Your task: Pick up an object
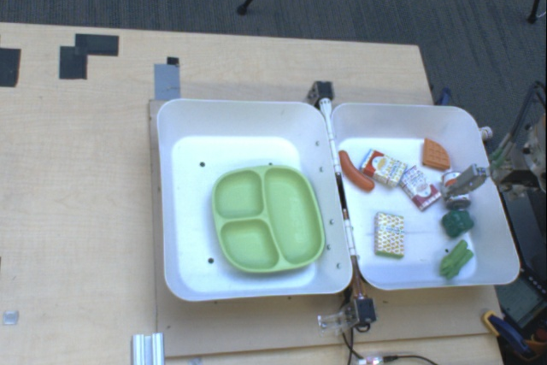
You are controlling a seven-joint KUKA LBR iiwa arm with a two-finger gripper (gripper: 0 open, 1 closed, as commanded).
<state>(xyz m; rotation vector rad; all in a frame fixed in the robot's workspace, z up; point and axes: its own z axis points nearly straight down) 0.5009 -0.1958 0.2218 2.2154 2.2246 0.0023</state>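
Hard to tell whether grey metal fingers (466,179) open or closed. Small red-and-white paper carton (421,186) just left of fingers, dark green toy vegetable (456,223) just below. Crowded there: could bump both, grab neither.

Left bin (184,209): divided plate (268,219), centre. Right bin (491,269): sausage (355,171) at ten o'clock, cracker box (390,234) at six.
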